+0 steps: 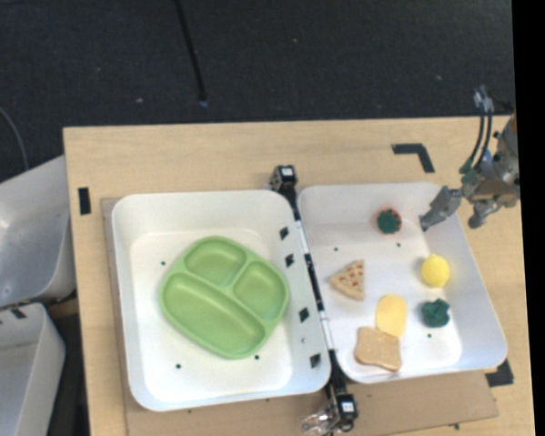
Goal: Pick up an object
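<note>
Hovering at right edge of frame, gripper point(459, 210) open, holding nothing. Lemon point(435, 270) just below it in right bin point(479, 338), ungrasped. Pick not yet begun; all remains.

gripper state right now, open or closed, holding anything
Two-finger gripper: open, fingers spread, nothing between them, at the right white bin's far right edge.
</note>
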`<action>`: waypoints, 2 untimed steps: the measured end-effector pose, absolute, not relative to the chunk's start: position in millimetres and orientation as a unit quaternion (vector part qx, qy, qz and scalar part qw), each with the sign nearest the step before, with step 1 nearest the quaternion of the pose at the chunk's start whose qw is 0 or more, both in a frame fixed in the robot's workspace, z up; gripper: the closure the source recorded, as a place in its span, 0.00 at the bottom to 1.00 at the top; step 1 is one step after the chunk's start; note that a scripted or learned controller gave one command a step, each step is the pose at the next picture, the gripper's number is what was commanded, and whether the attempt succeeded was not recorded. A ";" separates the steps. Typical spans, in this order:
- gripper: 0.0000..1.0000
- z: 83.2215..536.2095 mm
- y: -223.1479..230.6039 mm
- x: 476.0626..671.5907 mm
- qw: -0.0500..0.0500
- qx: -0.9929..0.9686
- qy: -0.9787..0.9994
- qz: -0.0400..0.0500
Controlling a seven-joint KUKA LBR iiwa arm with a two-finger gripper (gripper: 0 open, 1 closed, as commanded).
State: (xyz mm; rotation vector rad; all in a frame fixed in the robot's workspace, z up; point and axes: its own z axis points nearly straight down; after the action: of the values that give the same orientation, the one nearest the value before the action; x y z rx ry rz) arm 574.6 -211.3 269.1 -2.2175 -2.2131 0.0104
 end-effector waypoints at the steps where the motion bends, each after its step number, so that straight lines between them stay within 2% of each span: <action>1: 0.00 276.4 -210.6 576.8 -0.001 -0.707 -0.707 0.000; 2: 0.00 232.3 -209.2 583.1 0.000 -0.707 -0.707 0.001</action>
State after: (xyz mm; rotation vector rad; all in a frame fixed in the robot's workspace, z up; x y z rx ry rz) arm 583.1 -209.2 232.3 -2.2203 -2.2227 0.0032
